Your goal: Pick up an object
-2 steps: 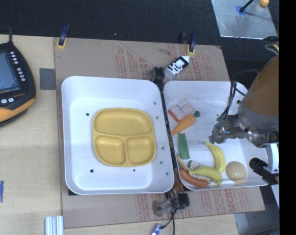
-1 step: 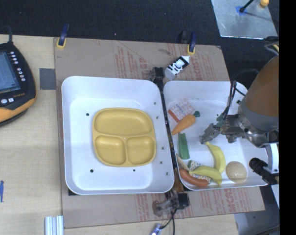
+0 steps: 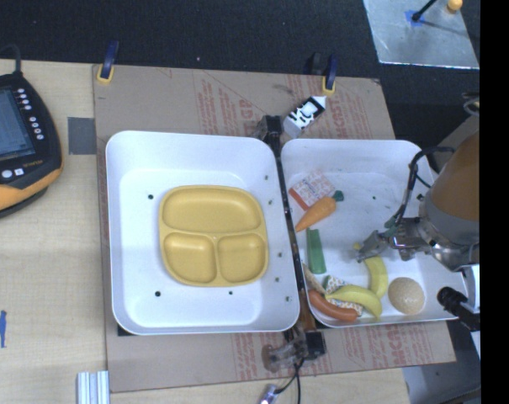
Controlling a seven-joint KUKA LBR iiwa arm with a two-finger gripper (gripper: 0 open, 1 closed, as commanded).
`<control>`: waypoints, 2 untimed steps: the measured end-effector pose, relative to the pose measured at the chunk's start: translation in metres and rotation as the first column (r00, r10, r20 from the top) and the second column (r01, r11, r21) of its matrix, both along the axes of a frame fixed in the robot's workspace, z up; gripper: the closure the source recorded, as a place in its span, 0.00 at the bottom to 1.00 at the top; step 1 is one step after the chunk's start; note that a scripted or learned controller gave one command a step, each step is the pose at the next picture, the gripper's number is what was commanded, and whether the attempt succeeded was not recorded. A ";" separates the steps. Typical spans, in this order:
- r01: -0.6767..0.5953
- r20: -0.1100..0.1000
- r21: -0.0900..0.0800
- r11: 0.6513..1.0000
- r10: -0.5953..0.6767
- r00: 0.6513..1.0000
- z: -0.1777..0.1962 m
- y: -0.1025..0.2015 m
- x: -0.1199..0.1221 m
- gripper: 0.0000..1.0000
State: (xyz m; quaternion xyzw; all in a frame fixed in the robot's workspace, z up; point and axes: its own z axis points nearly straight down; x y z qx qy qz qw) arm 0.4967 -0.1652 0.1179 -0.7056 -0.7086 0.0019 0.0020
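On the left edge of the counter lies a black and orange control pad. Next comes the left bin, and in its middle sits a yellow tray with three sections.

The right bin holds the toys. Near its left wall, toward the far side, lies a small red and white packet. Just below it is an orange carrot, tilted, with its green top pointing up and right toward the far wall. Below the carrot a green stick lies with its long side running from the far wall toward the near wall. In the near left corner is a red sausage, and a yellow banana rests on it, lying almost flat along the near wall. A second banana stands more upright, its top end pointing at the jaws. A pale round ball sits beside it near the near right corner.

The jaws come in from the right edge, low over the bin, just above the top end of the upright banana. I cannot tell if they are wide or narrow, and I see nothing held between them
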 end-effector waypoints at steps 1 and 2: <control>-0.002 0.000 0.001 1.000 0.002 1.000 -0.027 -0.013 -0.014 0.00; -0.003 -0.001 0.001 1.000 0.003 1.000 -0.016 -0.013 -0.014 1.00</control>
